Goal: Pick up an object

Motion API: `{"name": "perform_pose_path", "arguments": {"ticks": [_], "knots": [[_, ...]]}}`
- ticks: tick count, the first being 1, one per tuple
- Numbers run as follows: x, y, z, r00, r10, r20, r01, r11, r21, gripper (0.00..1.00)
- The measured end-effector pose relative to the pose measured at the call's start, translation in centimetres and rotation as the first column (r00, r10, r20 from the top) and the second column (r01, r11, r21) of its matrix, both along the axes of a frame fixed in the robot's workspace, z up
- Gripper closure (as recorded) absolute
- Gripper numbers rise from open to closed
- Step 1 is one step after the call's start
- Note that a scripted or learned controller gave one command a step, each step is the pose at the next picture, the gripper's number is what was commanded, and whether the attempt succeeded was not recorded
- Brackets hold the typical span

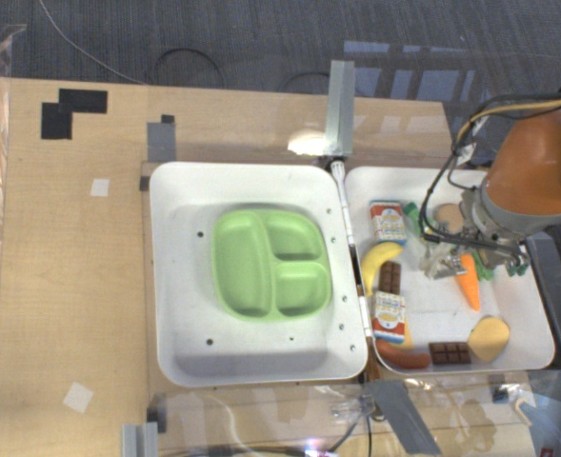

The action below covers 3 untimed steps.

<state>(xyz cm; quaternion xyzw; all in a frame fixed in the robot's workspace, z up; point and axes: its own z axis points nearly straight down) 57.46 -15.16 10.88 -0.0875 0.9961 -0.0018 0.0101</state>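
The right bin (430,305) holds several toy foods. An orange carrot (470,289) lies near its middle right. My gripper (449,260) hangs low over the bin, just up and left of the carrot, under the arm's orange band (537,165). I see nothing clearly held in it. A banana (379,259) and a brown chocolate bar (390,277) lie to the gripper's left. A yellow rounded fruit (490,338) sits at the front right.
A red-and-white carton (388,222) lies at the back of the right bin, another (390,314) at the front left. A sausage (404,357) and a chocolate piece (449,353) lie along the front wall. The left bin (180,255) holds a green divided plate (270,263).
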Motion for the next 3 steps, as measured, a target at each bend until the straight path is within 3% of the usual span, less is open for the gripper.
{"name": "perform_pose_path", "arguments": {"ticks": [1,2,3], "knots": [[5.9,0.6,14.9,0.986,0.166,0.002,-0.166,0.986,-0.005,1.0],[9.0,-4.0,18.3,0.887,0.461,-0.008,-0.461,0.887,-0.006,1.0],[8.2,-5.3,16.1,0.293,0.956,-0.016,-0.956,0.293,-0.007,1.0]]}}
